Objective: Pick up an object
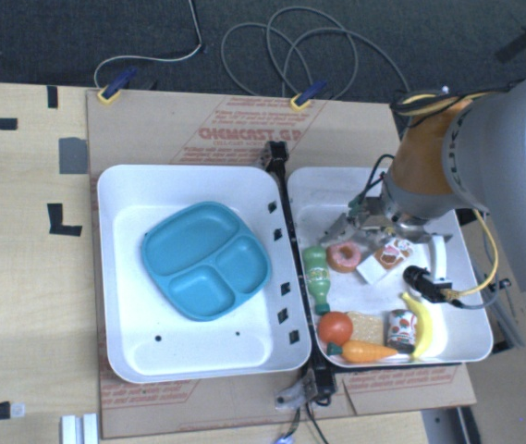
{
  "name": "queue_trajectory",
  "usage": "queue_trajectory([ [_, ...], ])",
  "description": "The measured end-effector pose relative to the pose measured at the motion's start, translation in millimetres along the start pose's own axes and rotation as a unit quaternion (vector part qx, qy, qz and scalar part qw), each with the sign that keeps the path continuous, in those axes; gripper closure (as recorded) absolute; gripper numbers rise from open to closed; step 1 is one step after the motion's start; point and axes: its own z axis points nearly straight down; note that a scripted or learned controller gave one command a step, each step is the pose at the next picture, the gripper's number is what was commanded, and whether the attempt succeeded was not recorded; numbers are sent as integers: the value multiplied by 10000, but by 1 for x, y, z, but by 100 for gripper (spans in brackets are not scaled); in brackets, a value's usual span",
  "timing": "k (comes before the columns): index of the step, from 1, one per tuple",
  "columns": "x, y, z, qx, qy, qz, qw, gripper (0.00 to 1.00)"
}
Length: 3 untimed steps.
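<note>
- The hand is hovering low in the right bin, just above the pink doughnut; its opening cannot be determined.
- A tomato, carrot and banana are lying near the bin's front.
- A blue tray is occupying the left bin.
</note>
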Motion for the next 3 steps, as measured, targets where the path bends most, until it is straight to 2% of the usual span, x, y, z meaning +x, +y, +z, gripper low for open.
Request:
queue_trajectory([
  [1,0,1,-10,-11,-11,-1,10000,100],
  [2,0,0,-10,-10,-11,-1,10000,0],
  [3,-4,-52,-1,-22,-12,7,10000,0],
])
